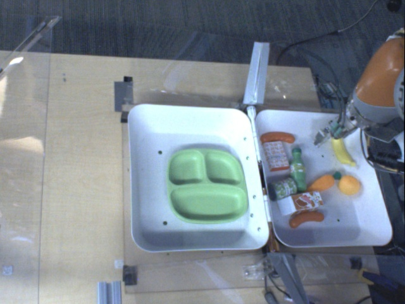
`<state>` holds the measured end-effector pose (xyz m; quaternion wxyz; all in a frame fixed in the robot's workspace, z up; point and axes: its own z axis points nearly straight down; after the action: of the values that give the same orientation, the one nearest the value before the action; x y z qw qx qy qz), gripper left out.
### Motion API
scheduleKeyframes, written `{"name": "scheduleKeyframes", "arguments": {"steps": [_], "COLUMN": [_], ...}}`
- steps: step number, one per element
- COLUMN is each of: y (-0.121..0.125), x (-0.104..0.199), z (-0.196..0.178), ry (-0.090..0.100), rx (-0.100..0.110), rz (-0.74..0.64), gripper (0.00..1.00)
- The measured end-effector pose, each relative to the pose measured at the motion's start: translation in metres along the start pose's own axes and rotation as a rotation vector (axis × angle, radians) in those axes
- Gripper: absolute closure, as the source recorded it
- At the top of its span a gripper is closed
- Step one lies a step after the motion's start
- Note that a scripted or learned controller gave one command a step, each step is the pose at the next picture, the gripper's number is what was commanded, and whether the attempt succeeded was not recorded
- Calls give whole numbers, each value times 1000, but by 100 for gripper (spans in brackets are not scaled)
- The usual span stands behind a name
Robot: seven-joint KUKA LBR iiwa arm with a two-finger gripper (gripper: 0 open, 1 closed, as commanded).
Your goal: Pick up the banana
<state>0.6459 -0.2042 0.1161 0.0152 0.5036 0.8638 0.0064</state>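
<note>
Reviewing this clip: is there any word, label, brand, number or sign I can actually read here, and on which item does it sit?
No text is readable.
Red and white packet: printed label, too blurred to read.
Small can: patterned label, too small to read.
Red and white carton: printing, blurred.
Green bottle: no legible label.
Banana, green tray, white bins: no lettering seen.

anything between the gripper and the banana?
Nothing. In the camera view the gripper sits just left of the banana, with bare white bin floor between.
</note>
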Motion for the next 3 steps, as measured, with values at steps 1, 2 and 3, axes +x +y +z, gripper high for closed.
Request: {"name": "scheduleKeyframes", "arguments": {"steps": [1, 2, 3], "y": [0, -15, -7], "x": [0, 9, 3], "z": [0, 27, -37], "ry": [0, 13, 12], "rx": [0, 17, 16], "rz": [0, -57, -147], "gripper": [0, 0, 0]}}
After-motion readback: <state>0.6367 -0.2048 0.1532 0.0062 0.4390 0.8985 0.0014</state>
